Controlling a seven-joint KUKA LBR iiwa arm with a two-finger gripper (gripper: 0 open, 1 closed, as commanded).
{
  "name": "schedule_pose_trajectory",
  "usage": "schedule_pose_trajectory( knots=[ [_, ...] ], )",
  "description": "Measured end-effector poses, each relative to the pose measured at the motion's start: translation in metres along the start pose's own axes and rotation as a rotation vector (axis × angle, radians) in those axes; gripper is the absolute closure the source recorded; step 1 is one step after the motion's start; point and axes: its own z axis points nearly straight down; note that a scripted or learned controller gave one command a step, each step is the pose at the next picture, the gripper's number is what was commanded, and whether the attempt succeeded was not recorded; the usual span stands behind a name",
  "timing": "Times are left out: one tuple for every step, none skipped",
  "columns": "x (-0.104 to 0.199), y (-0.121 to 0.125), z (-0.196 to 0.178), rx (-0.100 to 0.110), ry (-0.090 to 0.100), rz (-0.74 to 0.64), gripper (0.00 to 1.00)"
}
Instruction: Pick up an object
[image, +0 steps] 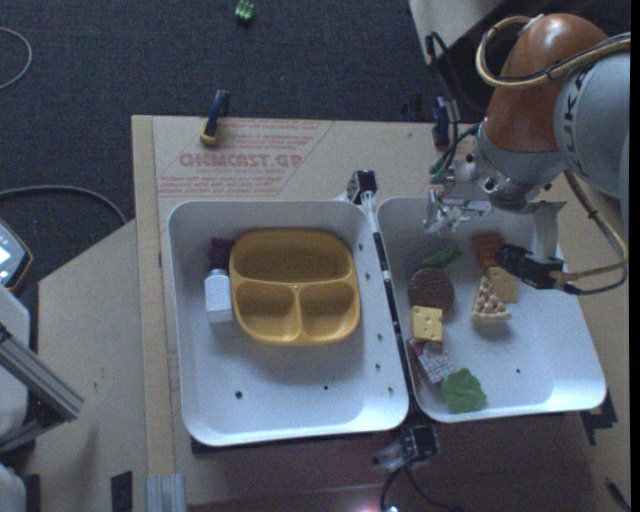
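Bench (250, 165) here carries two shallow white bins side by side. The left bin (200, 400) has a yellow divided tray (295, 285) sitting toward its far half, and a small white bottle (218, 295) stands right against the tray's left edge, with something dark just behind the bottle that I can't make out.

The right bin (560, 360) is where the pickable stuff is, all bunched in its left and middle part: a dark round cookie-looking disc (431, 289) near the left wall, a yellow cheese cube (427, 323) just in front of it, a crumpled reddish-white wrapper thing (432, 362) closer still, and a green leafy piece (463, 390) near the front edge. There's also a green pod (441, 257) toward the far side, a brown piece (488, 247) next to it, and a pale wedge with dots (491, 303) touching a yellow chunk (503, 283) around the middle.

The arm comes in over the far right corner of the bench, and the jaws (447, 212) hang over the far left part of the right bin, just beyond the green pod. Honestly can't tell whether they're apart or together, too dim and cluttered there, and nothing visibly sits between them.
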Motion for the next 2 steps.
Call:
schedule_pose_trajectory(
  knots=[
    [-0.003,0.000,-0.023,-0.005,-0.002,0.004,1.00],
    [0.001,0.010,-0.012,-0.003,-0.002,0.005,1.00]
  ],
)
